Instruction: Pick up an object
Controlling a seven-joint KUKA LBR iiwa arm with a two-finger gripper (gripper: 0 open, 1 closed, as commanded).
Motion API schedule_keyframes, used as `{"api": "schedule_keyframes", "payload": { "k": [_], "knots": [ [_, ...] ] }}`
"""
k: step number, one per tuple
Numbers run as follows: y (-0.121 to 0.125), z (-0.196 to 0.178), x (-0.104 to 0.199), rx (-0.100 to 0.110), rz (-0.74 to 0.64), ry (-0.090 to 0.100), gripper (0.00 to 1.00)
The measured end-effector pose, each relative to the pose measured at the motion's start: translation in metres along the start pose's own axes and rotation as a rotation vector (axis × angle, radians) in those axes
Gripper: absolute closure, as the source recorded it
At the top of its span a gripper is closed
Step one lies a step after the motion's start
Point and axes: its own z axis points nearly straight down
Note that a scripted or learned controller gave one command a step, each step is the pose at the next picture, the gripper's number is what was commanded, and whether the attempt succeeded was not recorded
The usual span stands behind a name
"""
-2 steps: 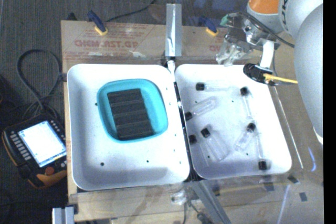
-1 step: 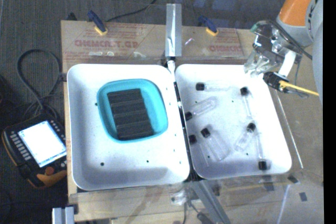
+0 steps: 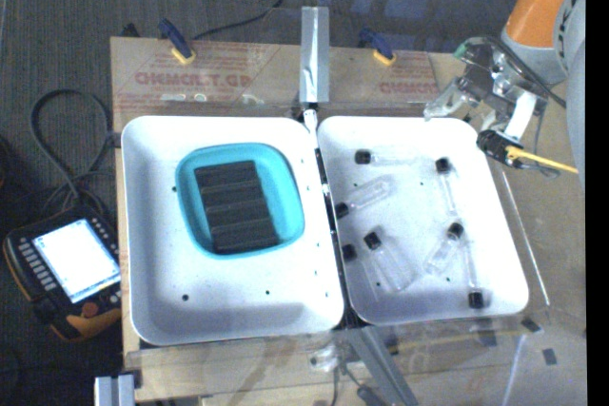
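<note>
Pendant: a handheld control unit with a lit screen lies on the floor left of the bench, cable looping above it.
Left bin: the white bin holds a teal tray, tilted slightly, with a black ribbed block inside; the block's long axis runs near top-to-bottom, leaning a little to the left at its top.
Divider: a metal strip stands upright between the bins at the far edge.
Right bin: the white bin holds several clear tubes with black caps. One clear tube near the bin's left part lies slantwise, its long axis rising toward the upper right. Another tube runs nearly top-to-bottom, cap at the far end.
Gripper: the gripper hangs above the far right corner of the right bin, nothing seen between its fingers; whether they are apart or together cannot be told.
</note>
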Motion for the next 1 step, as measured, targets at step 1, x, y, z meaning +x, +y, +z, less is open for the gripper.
{"api": "schedule_keyframes", "payload": {
  "k": [1],
  "knots": [
    [-0.0524, 0.1437, 0.0113, 0.000, -0.122, 0.005, 0.00]
  ]
}}
